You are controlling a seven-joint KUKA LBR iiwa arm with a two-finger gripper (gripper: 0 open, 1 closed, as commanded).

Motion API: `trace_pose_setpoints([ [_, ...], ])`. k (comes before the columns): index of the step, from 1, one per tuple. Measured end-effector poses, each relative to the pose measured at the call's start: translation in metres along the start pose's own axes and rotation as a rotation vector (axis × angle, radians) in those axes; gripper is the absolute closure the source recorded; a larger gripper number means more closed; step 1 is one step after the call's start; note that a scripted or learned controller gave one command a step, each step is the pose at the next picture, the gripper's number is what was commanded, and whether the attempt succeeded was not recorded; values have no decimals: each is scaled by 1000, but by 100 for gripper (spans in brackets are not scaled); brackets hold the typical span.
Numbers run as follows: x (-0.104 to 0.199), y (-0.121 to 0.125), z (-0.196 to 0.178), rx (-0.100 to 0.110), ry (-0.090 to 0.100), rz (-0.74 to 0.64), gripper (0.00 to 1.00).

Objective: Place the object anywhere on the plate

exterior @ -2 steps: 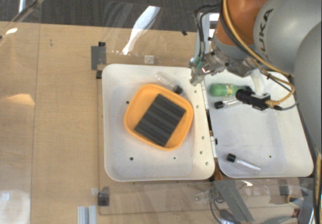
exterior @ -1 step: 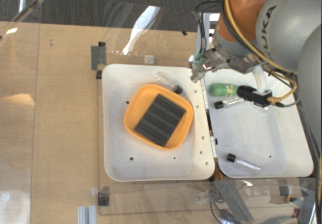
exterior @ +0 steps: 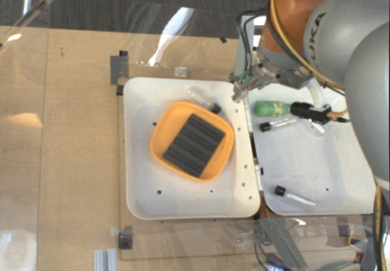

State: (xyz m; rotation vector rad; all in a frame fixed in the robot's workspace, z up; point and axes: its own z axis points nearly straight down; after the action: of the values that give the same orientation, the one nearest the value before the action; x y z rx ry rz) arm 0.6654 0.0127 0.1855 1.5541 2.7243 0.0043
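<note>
The wooden table (exterior: 67,142) has a shiny glare on top. On it sits the left bin (exterior: 137,172), white and smooth with round corners. In it lies a yellow-orange plate (exterior: 159,136), square with soft corners. The dark grey ribbed block (exterior: 194,145) lies flat on the plate, tilted. A small clear tube (exterior: 204,99) with a black cap rests by the plate's top corner and is hard to see. The big grey arm (exterior: 341,32) hides the right bin's (exterior: 317,166) far side. Its jaws hang over the bins' top edge; I cannot tell if they are apart. The right bin holds a green bottle (exterior: 272,108), a second capped tube (exterior: 279,122) and a third capped tube (exterior: 294,197).
</note>
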Motion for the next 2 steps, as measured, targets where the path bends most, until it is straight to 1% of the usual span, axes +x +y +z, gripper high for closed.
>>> trace_pose_setpoints([
  [1,0,2,-13,-7,-3,-3,100],
  [2,-3,3,-1,-1,0,-76,100],
])
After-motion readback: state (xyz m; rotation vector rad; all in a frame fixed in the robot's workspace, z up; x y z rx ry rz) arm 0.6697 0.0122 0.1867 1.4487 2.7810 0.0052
